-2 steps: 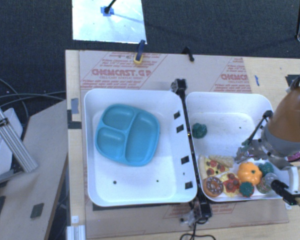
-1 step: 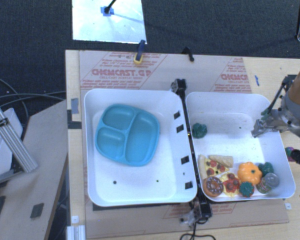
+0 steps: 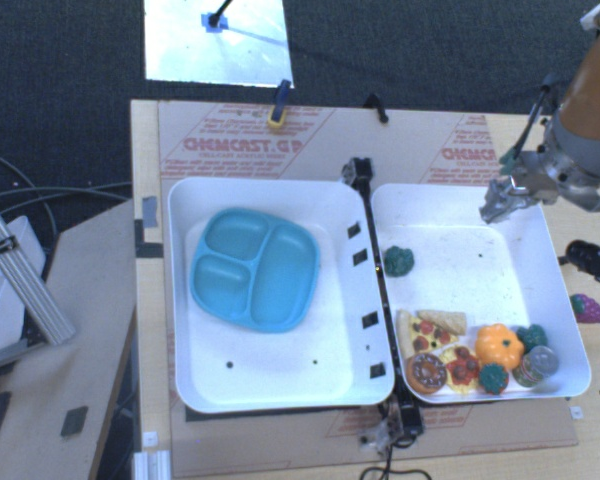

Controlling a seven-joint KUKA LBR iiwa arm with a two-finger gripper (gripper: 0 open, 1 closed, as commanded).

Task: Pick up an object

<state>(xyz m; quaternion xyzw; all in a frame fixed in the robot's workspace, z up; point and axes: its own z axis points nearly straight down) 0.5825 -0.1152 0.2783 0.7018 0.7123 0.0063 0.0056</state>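
Upright, orange pumpkin (image 3: 499, 345) — stem up, claw (image 3: 502, 204) apart

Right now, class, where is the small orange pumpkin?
The orange pumpkin sits in the right bin, near its front edge, among the toy foods, right of the pizza slice.

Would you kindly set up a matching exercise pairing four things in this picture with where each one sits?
Things:
1. blue divided plate
2. dark green toy
3. orange pumpkin
4. tool

Places:
A. above the far edge of the right bin
B. alone near the left wall of the right bin
C. in the left bin
D. among the toy food along the near side of the right bin

Pairs: 1-C, 2-B, 3-D, 4-A
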